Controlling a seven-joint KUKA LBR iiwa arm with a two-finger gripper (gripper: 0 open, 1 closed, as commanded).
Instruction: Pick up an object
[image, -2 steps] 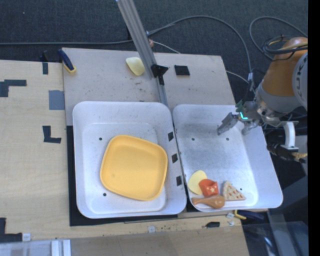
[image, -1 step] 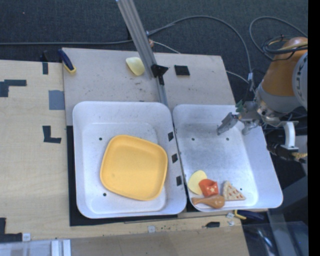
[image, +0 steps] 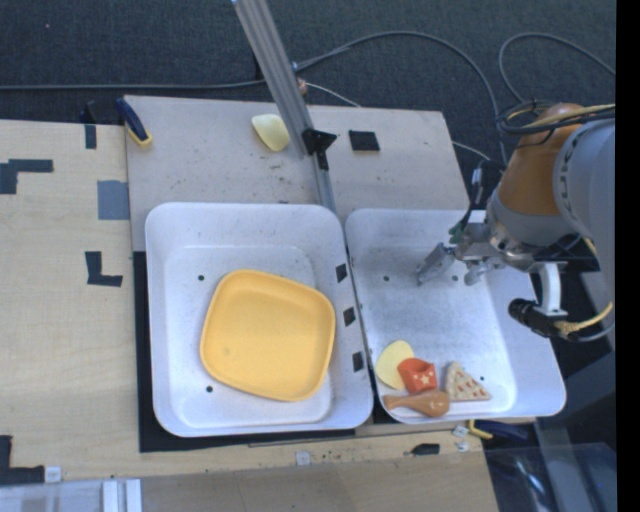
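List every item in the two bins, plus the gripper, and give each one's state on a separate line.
Yellow plate: flat in the left bin, right way up.
Yellow slice: flat in the right bin, against the red piece.
Red piece: in the right bin, near the front edge.
Wedge: flat, beside the red piece.
Drumstick: on its side by the front wall.
Gripper: open, holding nothing, above the right bin.
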